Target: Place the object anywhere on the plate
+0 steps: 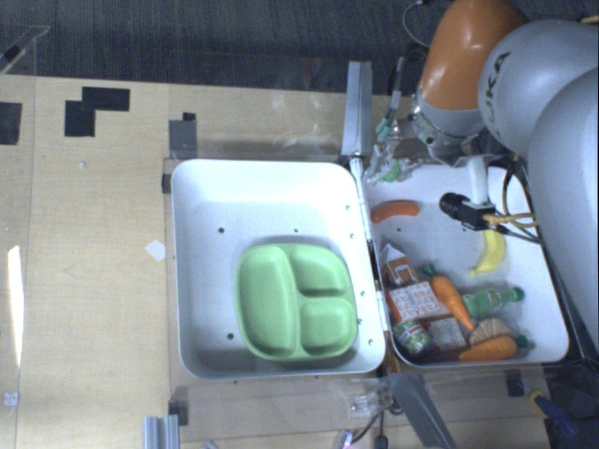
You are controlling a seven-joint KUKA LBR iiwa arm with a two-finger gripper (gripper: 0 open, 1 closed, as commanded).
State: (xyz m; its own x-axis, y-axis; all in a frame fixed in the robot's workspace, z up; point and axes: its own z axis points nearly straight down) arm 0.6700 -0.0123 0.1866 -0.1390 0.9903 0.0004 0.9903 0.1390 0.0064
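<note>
Tool [391, 160] at far left corner of right bin [552, 330], something green-white at its tip; grip state: cannot tell. Just beside it, a sausage [395, 210] lies flat on the bin floor, long axis running left-right. Banana [488, 253] nearer the arm, long axis running far-near. Green plate [296, 299] sits in left bin [201, 251], well apart.

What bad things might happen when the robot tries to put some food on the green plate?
1. The tool sits at the far corner of the right bin, right by the wall between the bins, so it might bump that wall.
2. The carrot, bottle and boxes are piled close together; a grab there may catch two things or slip.
3. The green plate sits near the left bin's front, so a short drop could miss it.
</note>
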